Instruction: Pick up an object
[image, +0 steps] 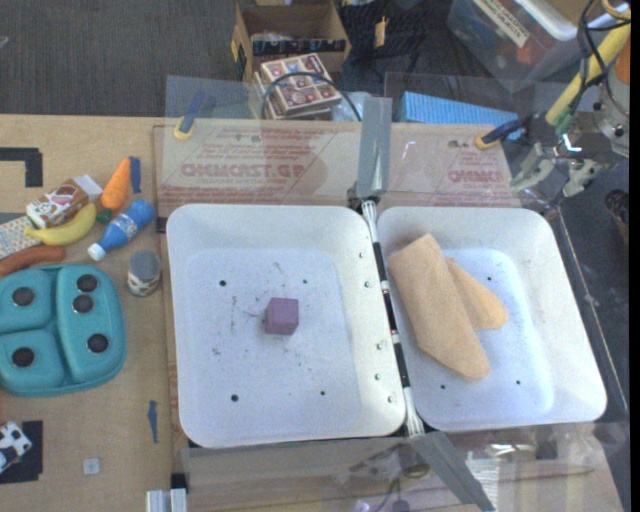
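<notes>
A small purple cube (281, 316) sits alone near the centre of the left bin (200, 400), left of frame centre. A folded tan cloth (440, 305) lies in the right bin (560, 400). The cube is the easier target: descend vertically, straddle opposite faces, close squarely. The gripper (548, 165) hangs at upper right, beyond the bins, touching nothing; whether it is open cannot be told.
</notes>
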